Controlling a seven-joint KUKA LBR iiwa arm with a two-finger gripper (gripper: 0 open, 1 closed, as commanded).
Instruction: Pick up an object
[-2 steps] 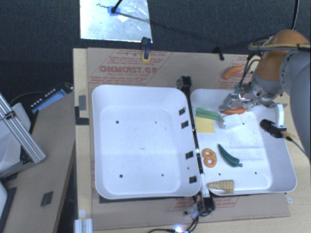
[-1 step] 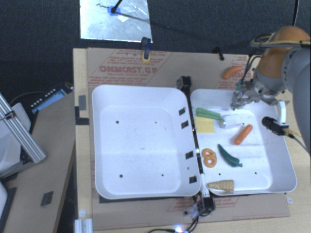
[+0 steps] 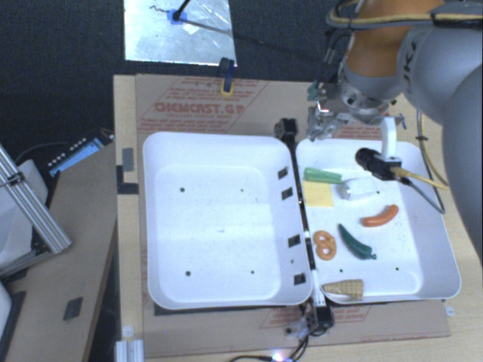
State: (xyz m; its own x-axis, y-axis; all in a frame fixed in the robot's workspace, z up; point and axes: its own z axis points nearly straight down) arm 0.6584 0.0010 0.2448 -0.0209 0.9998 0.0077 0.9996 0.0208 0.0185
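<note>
Foil sheet (image 3: 179,19) behind bench; cardboard (image 3: 198,100) under bins; aluminium rail (image 3: 26,206) left

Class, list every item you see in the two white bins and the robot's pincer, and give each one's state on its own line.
pincer: above the right bin's far left corner, nothing seen held
green block: lying flat
yellow square: flat
sausage: on its side
pretzel: flat
green pepper: lying slantwise
cone: tipped over at the near rim
left bin: upright
right bin: upright
</note>
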